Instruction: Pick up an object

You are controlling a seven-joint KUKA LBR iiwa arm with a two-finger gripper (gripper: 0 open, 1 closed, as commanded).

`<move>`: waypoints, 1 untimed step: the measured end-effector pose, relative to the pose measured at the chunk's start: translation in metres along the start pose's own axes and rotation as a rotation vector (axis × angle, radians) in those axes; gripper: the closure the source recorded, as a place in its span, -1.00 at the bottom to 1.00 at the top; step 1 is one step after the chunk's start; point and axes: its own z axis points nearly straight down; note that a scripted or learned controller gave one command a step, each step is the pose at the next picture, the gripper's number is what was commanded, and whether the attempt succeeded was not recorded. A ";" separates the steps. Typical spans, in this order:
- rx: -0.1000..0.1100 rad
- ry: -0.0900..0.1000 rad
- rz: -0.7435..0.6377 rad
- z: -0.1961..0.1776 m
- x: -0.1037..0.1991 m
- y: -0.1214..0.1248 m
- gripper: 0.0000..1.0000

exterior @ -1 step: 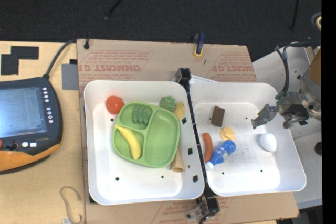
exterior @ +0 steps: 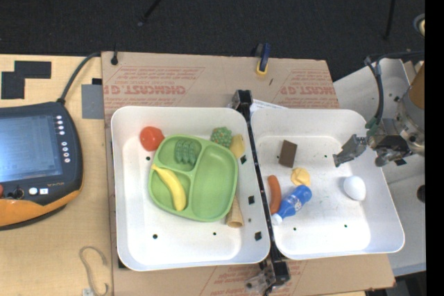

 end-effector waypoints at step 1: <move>0.008 0.003 0.000 0.062 -0.002 -0.006 -1.00</move>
